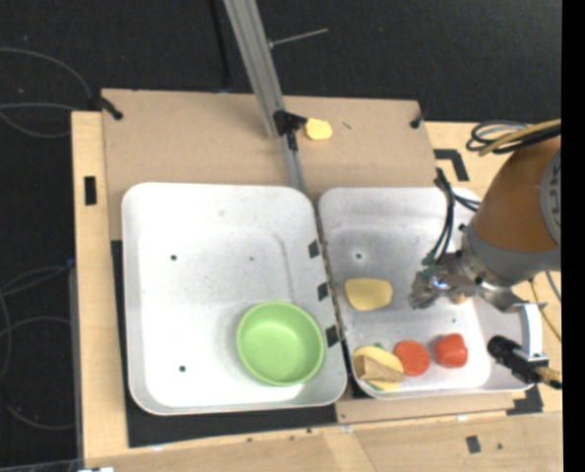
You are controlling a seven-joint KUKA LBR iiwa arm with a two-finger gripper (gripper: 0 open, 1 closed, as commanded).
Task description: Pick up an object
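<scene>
Start at your gripper [428, 291]: it hangs low in the right bin [390, 214], just to the right of the flat yellow piece [368, 294]. The fingertips are small and dark against the wrist, so you cannot tell from this view how they are set, and nothing can be seen between them. Treat the pick as not yet made.

The yellow piece lies on the bin floor, near the divider, and looks like the nearest candidate. Towards the front wall of the same bin you have a round red object [412, 357], a second red object [451, 350] just beside it, and a pale yellow-and-tan object [380, 366] in the front left corner. All four rest on the floor of the bin, none lifted.

In the left bin [204, 234] a green bowl [280, 342] sits upright near the front right corner. A small yellow item [319, 130] lies on the brown board [174, 136] behind the bins, next to the slanted metal post [256, 57].

What remains is the whole of the grasp: closing on something and raising it clear.

No brand, label or writing can be read anywhere on the objects, bins or arm.
</scene>
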